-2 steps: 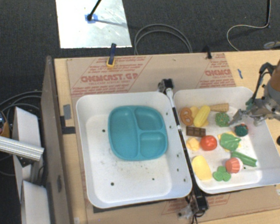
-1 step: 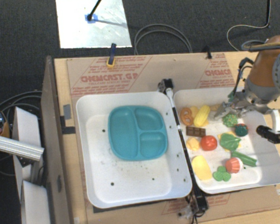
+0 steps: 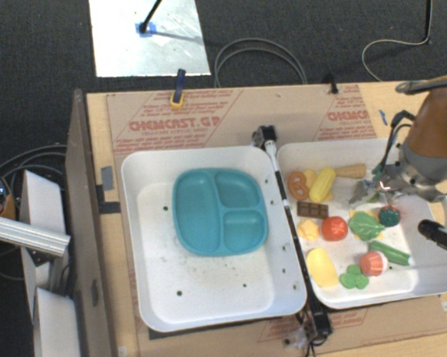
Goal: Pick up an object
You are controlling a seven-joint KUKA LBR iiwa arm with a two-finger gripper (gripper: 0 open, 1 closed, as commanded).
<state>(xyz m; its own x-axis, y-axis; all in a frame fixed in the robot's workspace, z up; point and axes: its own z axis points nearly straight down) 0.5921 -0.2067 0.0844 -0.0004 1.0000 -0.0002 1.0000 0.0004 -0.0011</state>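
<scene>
Hovering low in the right bin [image 3: 439, 272], gripper [image 3: 381, 190] with finger state impossible to tell; sitting just beneath it, leafy green toy [image 3: 363, 225] beside a tomato [image 3: 334, 228]; lying farther left, corn cob [image 3: 321, 183] and pretzel [image 3: 297, 182]; risking a glancing grab, toys crowding together and deflecting a closing pinch

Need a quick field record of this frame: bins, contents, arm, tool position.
left bin: holds a teal divided plate
right bin: toy food, including corn cob, pretzel, chocolate bar, tomato, lemon, broccoli
arm: reaching in from the right, over the right bin
tool: low over the right bin's upper right part
grasp: cannot tell
</scene>
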